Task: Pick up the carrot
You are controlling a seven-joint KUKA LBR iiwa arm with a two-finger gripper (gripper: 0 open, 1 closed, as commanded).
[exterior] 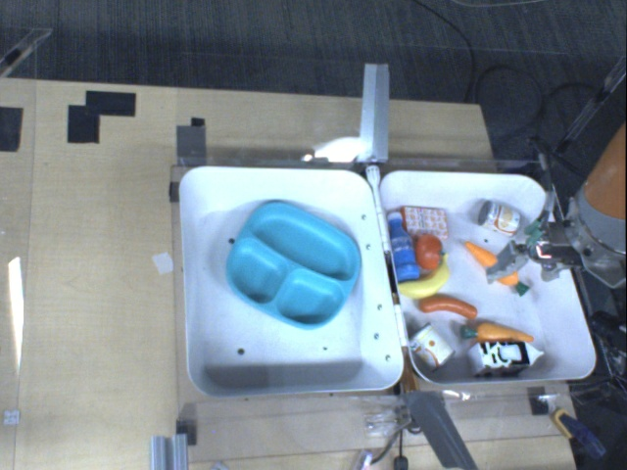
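Bins stand side by side on the bench. The left bin (196, 292) has a blue plate (292, 262) with compartments in it, which has nothing to do with your task. Everything that matters is in the right bin (578, 360).

Going from left to right in that bin, you meet a yellow banana (427, 282) and a reddish sausage (449, 306). After them comes the carrot (502, 334), at the near side of the bin. It lies flat, with its long axis almost left to right. The green top points left and the thin end points right and a little nearer. A black and white carton (506, 356) lies just beside it on the near side, perhaps touching.

The claw (526, 259) is at the right side of the bin, farther away than the carrot. So from the claw the carrot lies toward the near side and a little left. I judge that you must close across its short width.

Be careful: two small orange pieces (479, 254) (506, 280) lie near the claw and could be mistaken for the carrot. Whether the claw is open or closed I cannot tell, and I see nothing held in it.
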